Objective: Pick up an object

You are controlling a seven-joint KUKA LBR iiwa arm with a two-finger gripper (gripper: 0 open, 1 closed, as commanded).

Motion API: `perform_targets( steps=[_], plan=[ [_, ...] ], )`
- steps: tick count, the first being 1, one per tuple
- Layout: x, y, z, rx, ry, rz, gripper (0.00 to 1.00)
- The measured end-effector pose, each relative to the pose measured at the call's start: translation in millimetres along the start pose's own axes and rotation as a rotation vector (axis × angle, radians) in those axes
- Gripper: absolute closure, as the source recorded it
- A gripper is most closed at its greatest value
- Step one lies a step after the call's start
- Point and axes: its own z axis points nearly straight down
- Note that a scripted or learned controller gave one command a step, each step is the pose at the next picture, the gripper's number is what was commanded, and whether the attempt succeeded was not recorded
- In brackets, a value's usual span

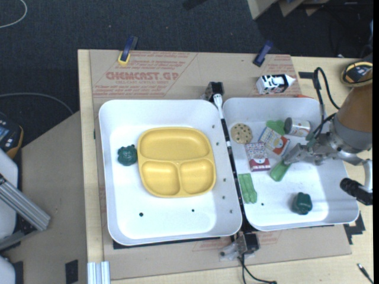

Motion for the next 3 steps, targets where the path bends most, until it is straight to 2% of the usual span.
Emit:
perform_targets(
  steps=[1, 2, 3],
  plan=[
    [-1, 1, -12, -0.006, -0.003, 0.0, 1.0],
    [-5, -1, -57, -0.007, -0.009, 0.002, 1.0],
    [3, 5, -106, -0.008, -0.009, -0.001, 1.0]
  ],
)
